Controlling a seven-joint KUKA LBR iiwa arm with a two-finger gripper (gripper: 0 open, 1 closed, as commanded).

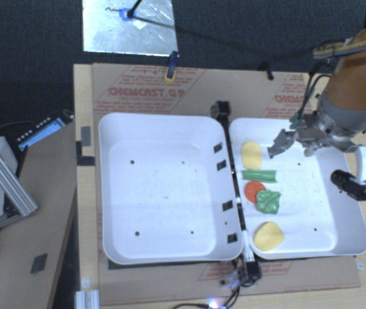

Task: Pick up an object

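Left to right. Left bin [163, 188], centre-left of frame: bare white floor with a few dark dots, likely kept free as the drop side. Black clips [224, 166] run down the seam between the bins, probably to hold the two together.

Right bin [347, 234], centre-right: all the pickable things sit bunched along its left wall, near the seam. Count: two yellow pieces, upper yellow piece [251, 154] and lower yellow piece [268, 235]; one green stick [259, 175] lying flat across; one red disc [254, 189]; one green leafy piece [268, 201] touching the red disc and partly over it. Five things in all, two bins.

Gripper [279, 145], upper right of frame: hangs over the right bin, just right of the upper yellow piece, tilted toward it. That piece seems the likeliest target. Nothing shows between the fingers; how far apart they stand I cannot tell, too small and blurred. Judged from this, the pick is not yet done.
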